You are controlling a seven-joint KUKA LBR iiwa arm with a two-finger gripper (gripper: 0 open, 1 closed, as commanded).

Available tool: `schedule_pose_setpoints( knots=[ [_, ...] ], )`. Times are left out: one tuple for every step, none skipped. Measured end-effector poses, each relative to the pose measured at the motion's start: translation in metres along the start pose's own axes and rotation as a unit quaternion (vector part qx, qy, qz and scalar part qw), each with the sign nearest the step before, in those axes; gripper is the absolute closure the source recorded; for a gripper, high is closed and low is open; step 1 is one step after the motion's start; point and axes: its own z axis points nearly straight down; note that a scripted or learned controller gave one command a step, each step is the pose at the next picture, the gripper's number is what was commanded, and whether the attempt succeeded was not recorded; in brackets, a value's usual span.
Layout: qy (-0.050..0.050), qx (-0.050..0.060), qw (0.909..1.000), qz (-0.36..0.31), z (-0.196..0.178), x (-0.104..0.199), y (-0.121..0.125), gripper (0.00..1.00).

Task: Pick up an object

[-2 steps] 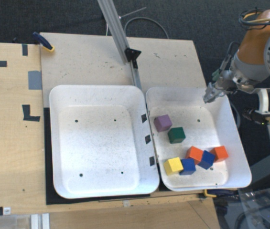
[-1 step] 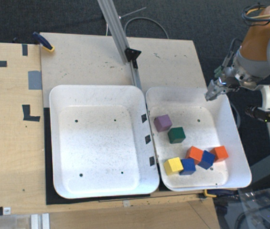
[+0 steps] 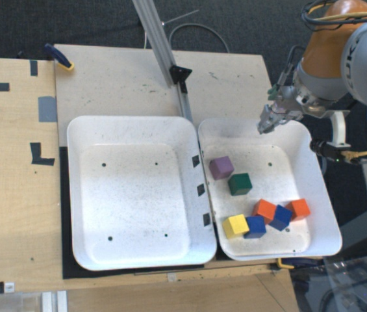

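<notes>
The right bin (image 3: pixel 313 174) holds several small blocks. A purple block (image 3: pixel 221 167) and a dark green block (image 3: pixel 240 184) lie near its middle left. Toward the front sit a yellow block (image 3: pixel 236 225), two blue blocks (image 3: pixel 255 226) (image 3: pixel 281 217) and two orange blocks (image 3: pixel 265 209) (image 3: pixel 299 208), crowded together. My gripper (image 3: pixel 266 126) hangs over the bin's far right corner, well apart from every block, with nothing seen between its fingers.
The left bin (image 3: pixel 79 174) lies beside the right one. A slanted metal pole (image 3: pixel 160 41) runs down to the gap between the bins. A blue and yellow tool (image 3: pixel 59 56) rests at the bench's far left.
</notes>
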Motion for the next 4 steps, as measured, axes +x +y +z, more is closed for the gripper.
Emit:
schedule_pose_setpoints(
  knots=[
    [0.0,0.001,1.0,0.0,0.005,0.062,-0.006,1.0],
    [0.0,0.001,1.0,0.0,0.013,0.115,-0.008,1.0],
    [0.0,0.0,1.0,0.0,0.008,0.167,-0.001,1.0],
    [0.0,0.0,1.0,0.0,-0.007,0.222,-0.003,1.0]
  ],
)
